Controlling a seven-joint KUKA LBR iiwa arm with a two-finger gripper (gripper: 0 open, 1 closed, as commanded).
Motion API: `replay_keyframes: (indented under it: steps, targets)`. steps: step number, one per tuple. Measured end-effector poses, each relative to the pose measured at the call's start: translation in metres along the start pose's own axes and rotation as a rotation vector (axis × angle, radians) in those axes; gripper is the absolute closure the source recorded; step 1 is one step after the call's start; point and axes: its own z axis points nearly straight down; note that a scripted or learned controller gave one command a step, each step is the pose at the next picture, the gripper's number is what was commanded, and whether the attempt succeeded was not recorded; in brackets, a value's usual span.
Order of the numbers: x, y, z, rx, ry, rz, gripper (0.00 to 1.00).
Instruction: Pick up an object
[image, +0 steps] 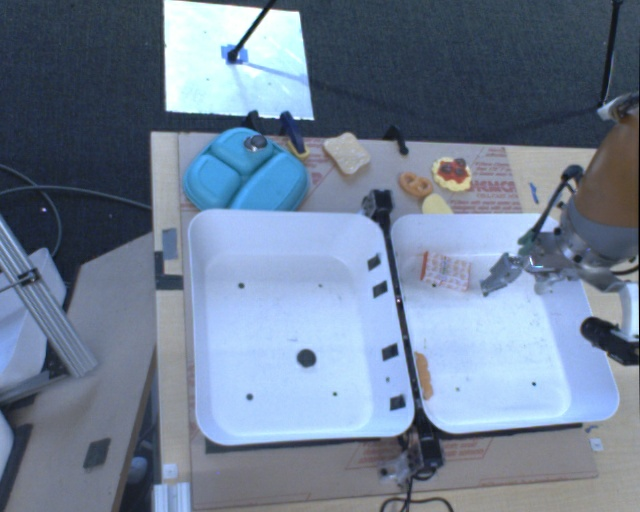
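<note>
The right bin (560, 400) holds a small white packet with red print (445, 270) near its back left, and an orange snack-like piece (424, 375) against the divider. A small dark round object (306, 357) lies in the left bin (215, 330). My gripper (522, 280) hangs over the back of the right bin, to the right of the packet and apart from it. Its fingers (497, 276) are spread open with nothing between them.
Behind the bins lie a blue sectioned plate (245, 172), a toast slice (347, 153), a pretzel (415, 183), a small pizza toy (452, 173) and a yellow piece (436, 205). Black clips (388, 320) line the divider between the bins.
</note>
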Motion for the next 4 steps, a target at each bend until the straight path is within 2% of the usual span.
replay_keyframes:
  steps: [1,2,3,4]
  targets:
    - [-0.065,0.045,0.121,-0.003,-0.003,0.004,0.00]
    - [-0.063,0.047,0.103,-0.008,-0.004,0.001,1.00]
    - [0.009,0.090,0.121,-0.005,-0.001,-0.009,1.00]
    - [0.059,0.077,0.121,-0.004,-0.003,-0.004,1.00]
